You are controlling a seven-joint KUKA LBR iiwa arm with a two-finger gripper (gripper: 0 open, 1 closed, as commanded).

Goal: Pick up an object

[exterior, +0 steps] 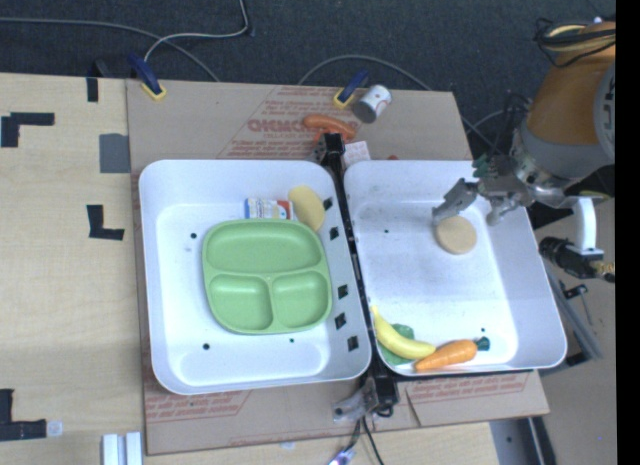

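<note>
My gripper (pixel 474 205) hangs over the upper right part of the right bin (pixel 520 283), with its two fingers spread open. A round tan cookie-like disc (pixel 458 235) lies on the bin floor just below the fingertips, apart from them. A yellow banana (pixel 398 337) and an orange carrot (pixel 447 354) lie along the right bin's near edge. In the left bin (pixel 165 253) rests a green divided plate (pixel 267 275), with a small white carton (pixel 266 209) and a pale yellow lemon-like piece (pixel 308 207) behind it.
A divider with black clips (pixel 345 253) runs between the two bins. Beyond the bins, on the cardboard, lie an orange-red item (pixel 330 124) and a grey cylinder (pixel 371 103). Cables trail across the dark floor at the top.
</note>
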